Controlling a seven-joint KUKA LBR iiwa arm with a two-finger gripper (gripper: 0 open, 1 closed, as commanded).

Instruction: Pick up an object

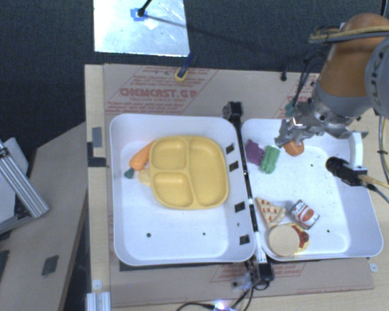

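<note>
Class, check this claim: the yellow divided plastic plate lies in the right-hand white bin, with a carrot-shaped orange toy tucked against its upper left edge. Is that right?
Not quite. The camera view shows the yellow divided plastic plate lying in the left-hand white bin, not the right-hand one. The carrot-shaped orange toy is indeed tucked against its upper left edge.

So the pincer (292, 135) is down in the right bin (350, 238) right by an orange thing (294, 149), yellow tray (185, 172) sitting in the left bin (126, 238).

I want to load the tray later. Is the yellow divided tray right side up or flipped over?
Right side up. The yellow tray lies flat in the left bin, its three compartments facing up as hollows with raised ridges between them.
</note>
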